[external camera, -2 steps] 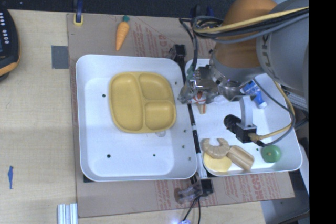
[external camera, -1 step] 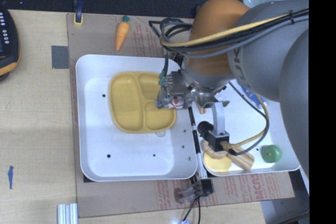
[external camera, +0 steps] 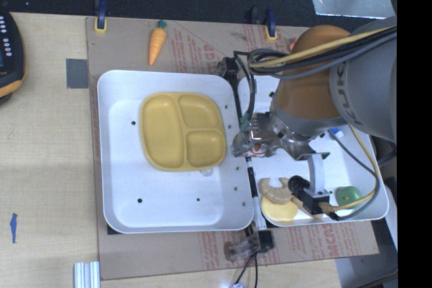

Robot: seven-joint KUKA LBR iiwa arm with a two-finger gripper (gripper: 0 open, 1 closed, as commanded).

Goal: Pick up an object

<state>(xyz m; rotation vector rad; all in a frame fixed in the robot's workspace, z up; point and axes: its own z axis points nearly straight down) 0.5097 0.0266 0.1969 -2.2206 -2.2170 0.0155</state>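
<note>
Right bin | pale yellow piece near pincer, not touching

A yellow three-part plate lies flat in the left bin, while the right bin holds a tan crescent touching a pale disc, with a green lump nearby.

- The plate takes up the upper middle of the left bin; bare floor lies left of the plate and below it.
- Right of the plate, the arm covers most of the right bin.
- Lower right of the plate, a yellow disc, a pale curved piece and a green thing crowd together.
</note>
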